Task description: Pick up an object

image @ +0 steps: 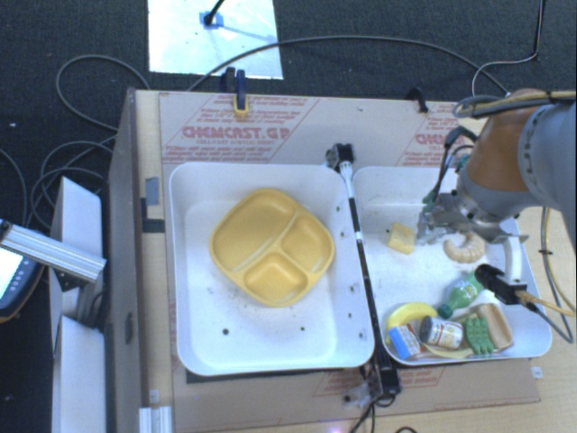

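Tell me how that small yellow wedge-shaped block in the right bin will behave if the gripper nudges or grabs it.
The small yellow wedge-shaped block looks like a toy cheese piece, so it is probably light and rigid. Its flat faces suggest it would slide on the smooth floor of the right white bin rather than roll. It lies apart from other items, so a nudge from the gripper may simply scoot it away.

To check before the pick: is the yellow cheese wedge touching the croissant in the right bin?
Apart. The camera view shows bare white bin floor between the yellow cheese wedge and the croissant.
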{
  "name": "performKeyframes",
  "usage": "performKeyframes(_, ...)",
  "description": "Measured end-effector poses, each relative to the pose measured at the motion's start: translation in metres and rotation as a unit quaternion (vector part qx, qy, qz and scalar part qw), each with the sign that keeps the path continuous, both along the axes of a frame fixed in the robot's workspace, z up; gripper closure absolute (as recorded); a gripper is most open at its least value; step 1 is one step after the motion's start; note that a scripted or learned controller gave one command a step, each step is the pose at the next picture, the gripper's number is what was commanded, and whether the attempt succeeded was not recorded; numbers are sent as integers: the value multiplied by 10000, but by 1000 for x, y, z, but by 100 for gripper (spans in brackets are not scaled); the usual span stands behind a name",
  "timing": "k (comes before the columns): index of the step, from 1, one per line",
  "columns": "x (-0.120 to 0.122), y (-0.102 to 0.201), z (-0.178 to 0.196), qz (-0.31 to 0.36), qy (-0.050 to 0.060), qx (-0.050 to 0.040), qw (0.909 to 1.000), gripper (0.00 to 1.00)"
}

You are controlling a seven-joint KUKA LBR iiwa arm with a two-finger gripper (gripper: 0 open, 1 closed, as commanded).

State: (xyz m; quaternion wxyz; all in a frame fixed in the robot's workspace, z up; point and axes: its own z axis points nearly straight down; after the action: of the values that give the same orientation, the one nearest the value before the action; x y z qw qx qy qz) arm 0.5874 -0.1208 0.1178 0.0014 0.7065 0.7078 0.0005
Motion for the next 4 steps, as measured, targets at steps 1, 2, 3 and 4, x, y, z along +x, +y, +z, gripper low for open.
performKeyframes(1,-29,-27,23,-2,6,1,10000,100)
performKeyframes(2,-28,-72,38,-3,1,-3,10000,100)
performKeyframes(3,11,-37,-8,10,4,8,10000,100)
performKeyframes(4,10,-87,-9,0,-1,-4,10000,100)
